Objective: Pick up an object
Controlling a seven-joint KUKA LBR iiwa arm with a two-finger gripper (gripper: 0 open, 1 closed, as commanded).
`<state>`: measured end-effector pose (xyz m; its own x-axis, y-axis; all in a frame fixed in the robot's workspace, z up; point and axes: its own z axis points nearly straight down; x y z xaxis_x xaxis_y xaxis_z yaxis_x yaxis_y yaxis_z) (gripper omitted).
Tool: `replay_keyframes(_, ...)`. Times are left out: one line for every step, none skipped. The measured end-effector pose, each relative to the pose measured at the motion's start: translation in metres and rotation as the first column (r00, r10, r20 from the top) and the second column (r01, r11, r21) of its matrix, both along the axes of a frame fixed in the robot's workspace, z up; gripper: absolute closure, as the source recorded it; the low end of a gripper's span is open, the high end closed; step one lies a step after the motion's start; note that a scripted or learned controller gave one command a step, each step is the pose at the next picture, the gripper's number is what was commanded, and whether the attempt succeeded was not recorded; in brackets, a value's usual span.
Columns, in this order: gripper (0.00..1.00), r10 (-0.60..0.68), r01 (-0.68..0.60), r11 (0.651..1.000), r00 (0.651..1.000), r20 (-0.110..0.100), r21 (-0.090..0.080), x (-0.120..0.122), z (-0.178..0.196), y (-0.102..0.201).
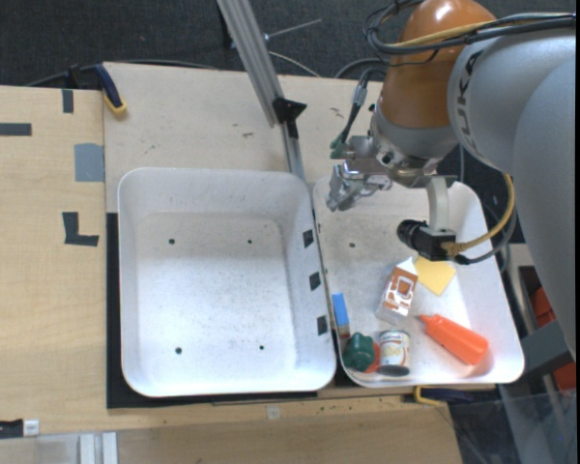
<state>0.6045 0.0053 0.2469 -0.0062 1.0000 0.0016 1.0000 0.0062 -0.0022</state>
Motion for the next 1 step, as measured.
replay_keyframes(1.00,0.002,-0.002,1.000,1.000,-0.001,0.000,-0.0091,-0.0043,0.0636)
